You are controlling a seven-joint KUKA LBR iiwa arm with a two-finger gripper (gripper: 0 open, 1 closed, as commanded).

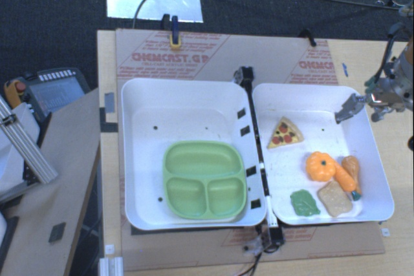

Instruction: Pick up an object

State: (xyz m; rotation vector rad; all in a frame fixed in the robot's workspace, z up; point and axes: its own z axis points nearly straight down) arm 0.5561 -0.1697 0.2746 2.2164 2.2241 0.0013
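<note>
Pumpkin (321,166): orange, seen lying in the right bin (369,139), untouched.
Claw (362,106): empty; opening cannot be told.

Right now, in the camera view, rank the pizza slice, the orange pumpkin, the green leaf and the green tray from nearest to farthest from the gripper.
From the gripper, at the right bin's upper right:
1. Pizza slice, upper left of the right bin.
2. Orange pumpkin, right bin's middle; close to the pizza's range, hard to call.
3. Green leaf, right bin's lower edge.
4. Green tray, left bin.
</note>
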